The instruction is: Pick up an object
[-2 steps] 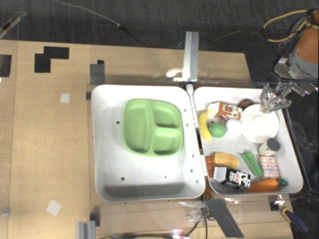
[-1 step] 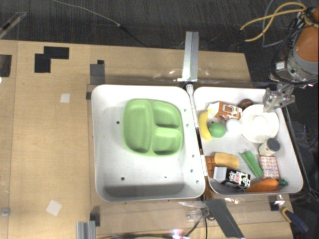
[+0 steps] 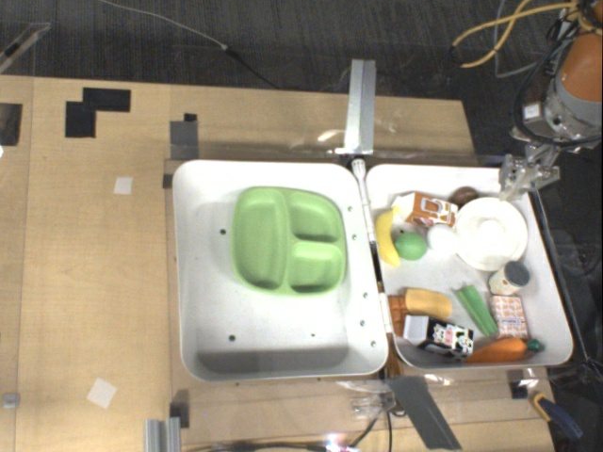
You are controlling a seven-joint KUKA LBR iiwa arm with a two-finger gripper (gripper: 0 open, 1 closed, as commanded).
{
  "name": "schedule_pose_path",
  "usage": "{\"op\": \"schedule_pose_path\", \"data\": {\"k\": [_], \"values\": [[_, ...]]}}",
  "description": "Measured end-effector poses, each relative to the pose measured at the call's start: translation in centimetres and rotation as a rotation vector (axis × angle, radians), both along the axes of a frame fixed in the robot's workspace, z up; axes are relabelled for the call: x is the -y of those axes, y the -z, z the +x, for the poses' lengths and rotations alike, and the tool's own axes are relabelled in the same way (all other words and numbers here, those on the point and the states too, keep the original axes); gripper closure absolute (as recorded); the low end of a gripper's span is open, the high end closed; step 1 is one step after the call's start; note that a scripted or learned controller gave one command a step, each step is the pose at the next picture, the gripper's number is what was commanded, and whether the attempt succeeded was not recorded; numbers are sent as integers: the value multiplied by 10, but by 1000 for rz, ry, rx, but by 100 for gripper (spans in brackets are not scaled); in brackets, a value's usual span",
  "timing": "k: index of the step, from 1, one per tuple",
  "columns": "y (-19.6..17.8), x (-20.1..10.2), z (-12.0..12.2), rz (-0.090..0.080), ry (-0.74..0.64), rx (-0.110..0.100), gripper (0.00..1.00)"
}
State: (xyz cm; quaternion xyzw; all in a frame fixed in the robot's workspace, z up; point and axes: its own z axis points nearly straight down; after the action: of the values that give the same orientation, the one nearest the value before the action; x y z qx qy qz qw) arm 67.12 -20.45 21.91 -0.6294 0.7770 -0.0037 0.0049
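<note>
Green moulded divided tray [image 3: 287, 239] lay in left bin [image 3: 203, 347]. Right bin [image 3: 556, 332] held white round plate [image 3: 491, 233], orange carrot [image 3: 497, 350], yellow banana [image 3: 385, 237]. Metal gripper [image 3: 524, 170] hovered upper right; jaws state unclear.

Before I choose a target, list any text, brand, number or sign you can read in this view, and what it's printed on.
None can be read.
Orange and white carton in the right bin: printed, too blurred to read.
Black and white box at that bin's front: markings, illegible.
Pinkish patterned packet: print too small to read.
Green divided tray in the left bin: no markings visible.
</note>
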Motion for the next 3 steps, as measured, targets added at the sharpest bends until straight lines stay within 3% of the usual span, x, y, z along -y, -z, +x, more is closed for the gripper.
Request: {"op": "schedule_pose_path", "data": {"k": [1, 2, 3], "values": [[17, 0, -1, -1, -235, -4, 100], [17, 0, -1, -1, -234, -4, 0], [116, -5, -55, -10, -291, 11, 0]]}}
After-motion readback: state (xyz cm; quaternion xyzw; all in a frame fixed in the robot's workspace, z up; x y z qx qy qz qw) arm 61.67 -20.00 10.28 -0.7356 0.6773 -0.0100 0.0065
